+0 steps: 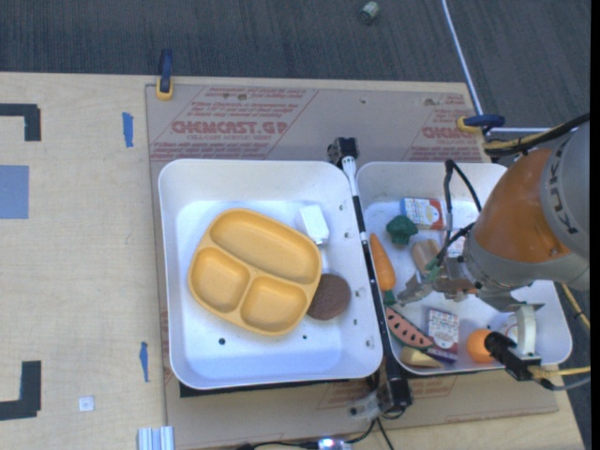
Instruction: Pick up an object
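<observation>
Left bin has a yellow divided plate with a brown disc beside it. Right bin is cluttered: carrot, watermelon slice, an orange. The arm leans in from the right, gripper low over the clutter; can't tell how it's set.

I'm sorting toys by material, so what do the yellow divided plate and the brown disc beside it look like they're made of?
The divided plate looks like moulded plastic: uniform yellow, soft sheen, rounded compartment rims. The brown disc is matte and dark, likely plastic or rubbery play food; its surface is too small to tell for certain.
</observation>
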Robot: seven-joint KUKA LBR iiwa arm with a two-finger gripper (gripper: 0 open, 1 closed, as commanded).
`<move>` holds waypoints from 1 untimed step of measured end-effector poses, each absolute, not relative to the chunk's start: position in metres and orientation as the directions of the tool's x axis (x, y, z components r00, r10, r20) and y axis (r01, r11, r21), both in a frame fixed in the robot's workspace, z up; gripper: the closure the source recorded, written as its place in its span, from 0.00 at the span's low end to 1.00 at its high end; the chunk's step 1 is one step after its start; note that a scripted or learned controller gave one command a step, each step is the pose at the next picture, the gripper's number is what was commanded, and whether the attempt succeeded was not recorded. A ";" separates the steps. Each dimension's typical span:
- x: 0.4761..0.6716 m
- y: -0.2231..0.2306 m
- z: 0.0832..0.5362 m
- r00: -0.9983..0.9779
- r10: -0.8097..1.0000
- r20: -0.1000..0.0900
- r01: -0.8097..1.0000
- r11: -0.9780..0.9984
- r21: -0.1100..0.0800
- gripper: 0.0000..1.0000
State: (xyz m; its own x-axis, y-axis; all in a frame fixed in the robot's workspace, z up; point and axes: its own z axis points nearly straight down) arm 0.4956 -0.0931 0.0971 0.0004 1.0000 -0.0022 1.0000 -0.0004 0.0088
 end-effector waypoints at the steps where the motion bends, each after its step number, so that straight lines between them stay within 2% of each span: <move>1: 0.509 -0.094 0.086 0.000 1.000 0.000 1.000 0.000 0.001 0.00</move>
